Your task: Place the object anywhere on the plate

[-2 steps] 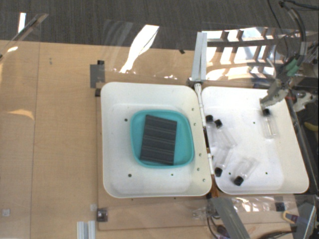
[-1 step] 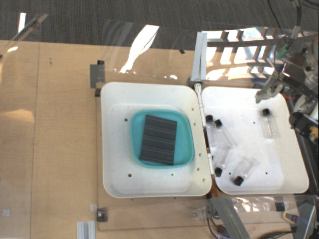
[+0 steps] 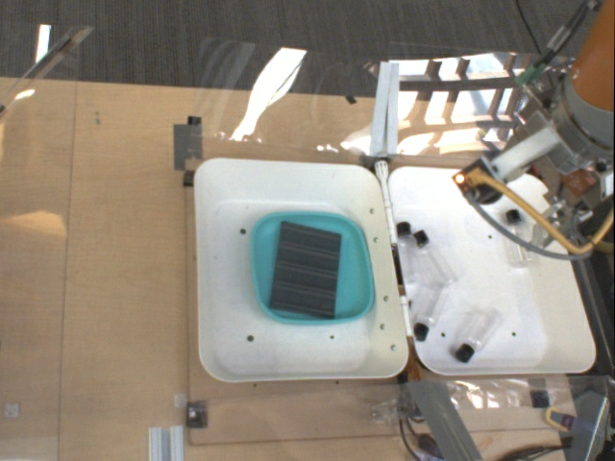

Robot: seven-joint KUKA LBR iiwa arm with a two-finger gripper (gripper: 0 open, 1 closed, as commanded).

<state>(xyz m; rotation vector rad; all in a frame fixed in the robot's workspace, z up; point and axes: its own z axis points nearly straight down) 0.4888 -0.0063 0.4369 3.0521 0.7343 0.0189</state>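
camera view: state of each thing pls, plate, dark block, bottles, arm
plate: teal, flat in the left bin, loaded
block: dark, ribbed, lying flat on the plate
bottles: clear, black caps, lying on their sides in the right bin
arm: over the right bin's far corner, apart from the block

We see two white bins side by side on a wooden bench (image 3: 96, 257): the left bin (image 3: 221, 344) and the right bin (image 3: 557, 344), where small black-capped clear vials (image 3: 476, 334) lie scattered.
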